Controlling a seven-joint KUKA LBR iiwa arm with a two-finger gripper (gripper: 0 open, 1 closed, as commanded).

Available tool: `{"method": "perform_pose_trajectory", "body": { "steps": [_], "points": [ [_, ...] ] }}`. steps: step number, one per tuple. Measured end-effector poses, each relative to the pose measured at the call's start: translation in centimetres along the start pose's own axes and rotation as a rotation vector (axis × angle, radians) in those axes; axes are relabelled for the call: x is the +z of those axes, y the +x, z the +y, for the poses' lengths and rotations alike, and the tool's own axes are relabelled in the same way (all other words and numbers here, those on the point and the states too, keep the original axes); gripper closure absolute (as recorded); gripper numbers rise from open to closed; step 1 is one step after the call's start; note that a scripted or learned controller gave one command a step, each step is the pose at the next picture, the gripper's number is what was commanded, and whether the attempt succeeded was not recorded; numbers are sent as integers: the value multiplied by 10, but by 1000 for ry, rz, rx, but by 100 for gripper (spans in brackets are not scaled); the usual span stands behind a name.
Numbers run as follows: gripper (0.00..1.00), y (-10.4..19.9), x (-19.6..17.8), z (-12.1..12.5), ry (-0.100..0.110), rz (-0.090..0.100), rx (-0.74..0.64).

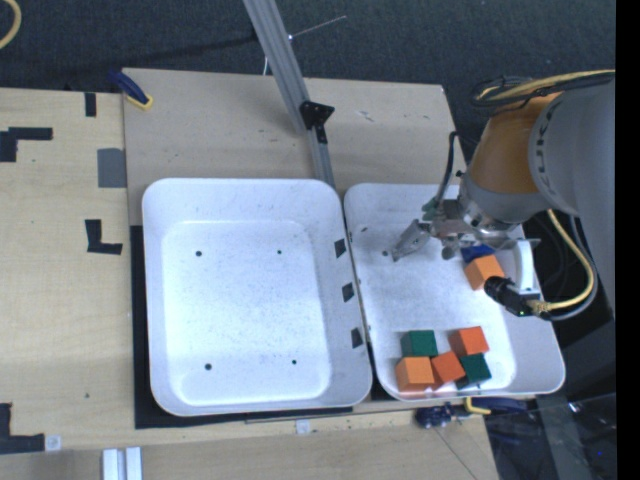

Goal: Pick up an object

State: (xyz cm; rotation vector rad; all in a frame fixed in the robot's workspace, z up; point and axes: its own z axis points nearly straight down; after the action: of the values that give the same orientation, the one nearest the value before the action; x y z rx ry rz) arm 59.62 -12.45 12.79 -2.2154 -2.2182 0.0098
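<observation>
Gripper (405,246) over the right bin (400,298), fingers apparently closed on nothing, orange block (485,271) just beside the wrist, clustered orange and green blocks (443,358) well apart at the bin's near end.

No readable text, label, brand, number or sign can be seen anywhere on the bench, the two white bins, the blocks or the arm.
</observation>
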Motion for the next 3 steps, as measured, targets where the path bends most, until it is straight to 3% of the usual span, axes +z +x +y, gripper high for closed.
{"method": "perform_pose_trajectory", "body": {
  "steps": [1, 2, 3],
  "points": [
    [100, 0, -14, 2, -7, 0, -2],
    [100, 6, -76, 5, -14, -1, -2],
    [100, 7, -76, 5, -8, 0, -1]
  ]
}}
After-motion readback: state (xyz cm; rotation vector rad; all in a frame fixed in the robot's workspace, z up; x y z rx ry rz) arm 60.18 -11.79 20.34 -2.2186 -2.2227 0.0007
